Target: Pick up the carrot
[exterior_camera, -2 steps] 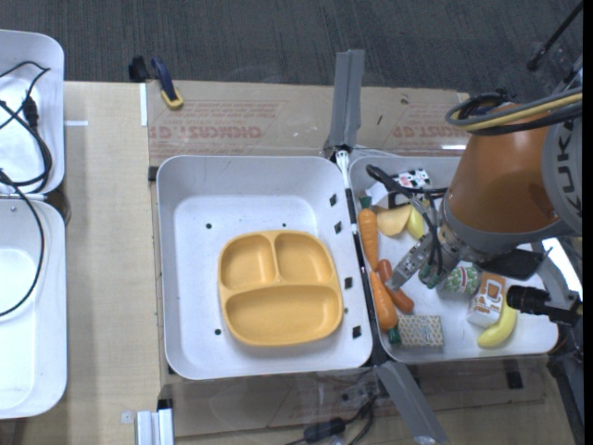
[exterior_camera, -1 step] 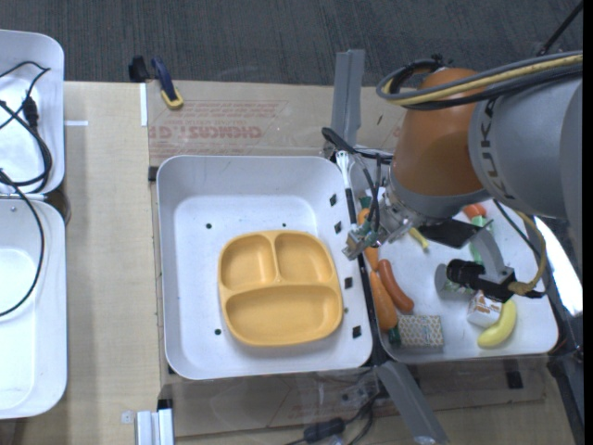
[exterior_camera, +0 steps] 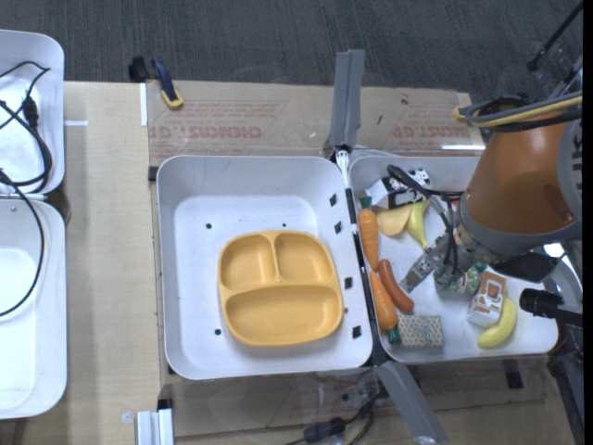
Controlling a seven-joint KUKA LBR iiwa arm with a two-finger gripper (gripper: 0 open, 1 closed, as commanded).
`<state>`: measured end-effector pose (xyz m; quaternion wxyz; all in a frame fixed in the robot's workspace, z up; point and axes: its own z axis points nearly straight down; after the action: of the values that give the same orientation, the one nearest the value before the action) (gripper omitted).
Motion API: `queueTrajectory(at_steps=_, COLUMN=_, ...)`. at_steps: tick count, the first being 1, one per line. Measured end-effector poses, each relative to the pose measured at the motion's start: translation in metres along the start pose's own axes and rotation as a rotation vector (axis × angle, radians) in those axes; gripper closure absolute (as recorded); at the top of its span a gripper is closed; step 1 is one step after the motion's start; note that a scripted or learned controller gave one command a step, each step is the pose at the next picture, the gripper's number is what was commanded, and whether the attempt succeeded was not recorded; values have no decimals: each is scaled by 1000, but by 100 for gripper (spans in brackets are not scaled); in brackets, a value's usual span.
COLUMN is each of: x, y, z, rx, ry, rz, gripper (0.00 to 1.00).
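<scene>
Looking down on the table, the single view shows two white bins side by side: the left bin holds a yellow divided plate, and the right bin holds a scatter of food items. The carrot lies lengthwise along the right bin's left wall, just beside the divider between the bins, its top end near a pale apple slice. Below it sit a red sausage and a second orange piece, close together, with a speckled sponge near the bin's front edge. The arm reaches in from the right, and the gripper hangs to the right of the carrot, apart from it, with the sausage between them lower down. The fingers are too blurred against the clutter to say how far apart they stand, and nothing can be made out between them. A banana and a small carton lie toward the right bin's right side. The carrot is hemmed by the wall on its left; the open room is on its right.
</scene>
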<state>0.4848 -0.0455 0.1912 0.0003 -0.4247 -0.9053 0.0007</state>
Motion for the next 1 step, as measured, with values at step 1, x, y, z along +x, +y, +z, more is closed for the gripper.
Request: queueTrajectory(at_steps=1, x=37, y=22, z=0, rx=0, ry=1, rz=-147, gripper=100)
